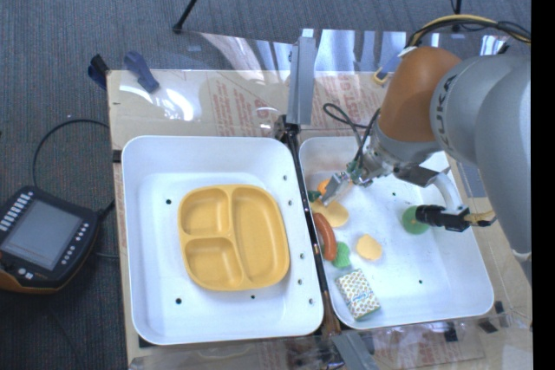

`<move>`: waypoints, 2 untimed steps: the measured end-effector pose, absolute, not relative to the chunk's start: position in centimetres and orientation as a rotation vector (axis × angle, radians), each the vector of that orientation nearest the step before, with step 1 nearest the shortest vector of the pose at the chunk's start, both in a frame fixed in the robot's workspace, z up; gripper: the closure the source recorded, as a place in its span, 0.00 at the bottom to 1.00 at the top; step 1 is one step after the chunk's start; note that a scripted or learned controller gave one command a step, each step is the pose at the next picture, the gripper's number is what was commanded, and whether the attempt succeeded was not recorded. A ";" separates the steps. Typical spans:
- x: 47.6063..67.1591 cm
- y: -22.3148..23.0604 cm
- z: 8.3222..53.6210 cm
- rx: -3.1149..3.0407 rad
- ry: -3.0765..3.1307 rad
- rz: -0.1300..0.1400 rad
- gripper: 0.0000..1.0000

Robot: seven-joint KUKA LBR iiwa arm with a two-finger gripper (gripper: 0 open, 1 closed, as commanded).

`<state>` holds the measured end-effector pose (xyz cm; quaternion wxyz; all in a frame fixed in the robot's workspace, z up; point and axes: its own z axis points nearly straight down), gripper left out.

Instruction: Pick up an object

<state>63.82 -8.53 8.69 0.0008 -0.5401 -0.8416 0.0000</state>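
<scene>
the grey kuka arm (486, 113) reaches in from the right, its orange band (416, 95) sitting above the wrist, and its gripper (336, 184) hangs low over the upper left part of the right bin (451, 290). the two slim fingers (340, 180) point down and to the left, toward the wall shared with the left bin (147, 290). they seem to stand only slightly apart, and nothing can be seen held between them; whether they are truly closed is hard to tell at this size.

just under and beside the fingertips lies a small cluster of toys against the bin's left wall: a small orange piece (323, 185), a pale yellow round piece (333, 214) and, below that, a red sausage-shaped toy (325, 236) lying along the wall. a small green piece (342, 255) touches the lower end of the red one. a yellow-orange oval piece (369, 248) lies near the bin's middle, apart from the cluster. a small patterned packet (358, 294) rests near the front left corner. a green round object (414, 220) sits on the right side of the bin, with a black part of the arm's gear (442, 217) just beside it.

the left bin bears a yellow divided plate (233, 236) with three compartments, near its middle. a handheld control pendant (39, 236) lies on the floor to the left of the bench.
</scene>
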 end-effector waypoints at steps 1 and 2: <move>63.9 -8.5 9.7 -1.697 -2.642 -0.002 1.00; 63.9 -8.5 9.7 -1.698 -2.641 -0.002 0.00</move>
